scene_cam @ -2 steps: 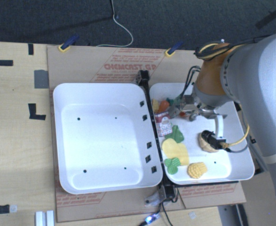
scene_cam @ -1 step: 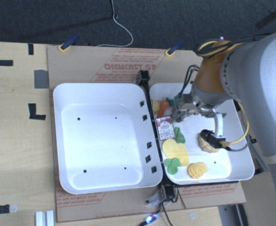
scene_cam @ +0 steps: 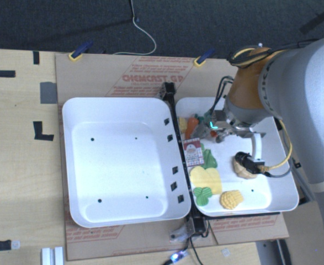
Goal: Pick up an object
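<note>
Right bin, upper left: gripper low by the clutter, no grasp to confirm

Upper left of the right bin (scene_cam: 261, 195) holds the likeliest target, an orange toy piece (scene_cam: 191, 125). It sits hard against the wall shared with the left bin (scene_cam: 117, 164).

Running down the frame from it:
- small red-and-white box (scene_cam: 192, 150)
- dark green piece (scene_cam: 210, 159)
- pale yellow piece (scene_cam: 206, 178)
- bright green piece (scene_cam: 202, 194)
- corn cob (scene_cam: 231, 199), near the bin's lower edge

All of these are packed along that bin's left side, and several are touching.

Gripper (scene_cam: 219, 131) is just right of the orange piece, low in the bin. Can't tell if it's open or closed, the wrist body blocks the view. Nothing visibly held.

Risks from here, my read:
- Orange piece is tight to the wall, so a close may catch the wall or shove the piece along it instead of seating
- Neighbours touch, so a descent slightly off could pinch an edge of the box, drag two items, or scatter the stack
- The toys look rounded, so a shallow or off-centre close likely squirts them out on lift
- With the grasp point hidden from this camera, an empty close won't be obvious until the arm lifts
</note>
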### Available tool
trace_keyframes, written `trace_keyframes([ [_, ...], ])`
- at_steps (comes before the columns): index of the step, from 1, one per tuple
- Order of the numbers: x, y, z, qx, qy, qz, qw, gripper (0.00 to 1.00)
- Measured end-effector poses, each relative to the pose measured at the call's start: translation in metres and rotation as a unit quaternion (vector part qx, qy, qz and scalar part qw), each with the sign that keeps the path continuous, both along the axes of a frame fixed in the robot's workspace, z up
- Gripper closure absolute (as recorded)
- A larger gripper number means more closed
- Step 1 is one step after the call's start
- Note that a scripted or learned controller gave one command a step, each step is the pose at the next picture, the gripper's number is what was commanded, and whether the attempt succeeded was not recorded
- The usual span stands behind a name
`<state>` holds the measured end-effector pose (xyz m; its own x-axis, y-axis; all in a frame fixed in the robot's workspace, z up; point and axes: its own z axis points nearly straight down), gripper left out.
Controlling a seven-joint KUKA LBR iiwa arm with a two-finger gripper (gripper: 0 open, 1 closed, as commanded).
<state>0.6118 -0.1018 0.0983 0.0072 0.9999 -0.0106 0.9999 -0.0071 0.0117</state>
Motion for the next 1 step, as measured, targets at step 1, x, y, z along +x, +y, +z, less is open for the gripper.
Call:
trace_keyframes([
  [1, 0.0284, -0.0064, -0.0185, 0.0075, 0.029, 0.001, 0.9995, 0.00],
])
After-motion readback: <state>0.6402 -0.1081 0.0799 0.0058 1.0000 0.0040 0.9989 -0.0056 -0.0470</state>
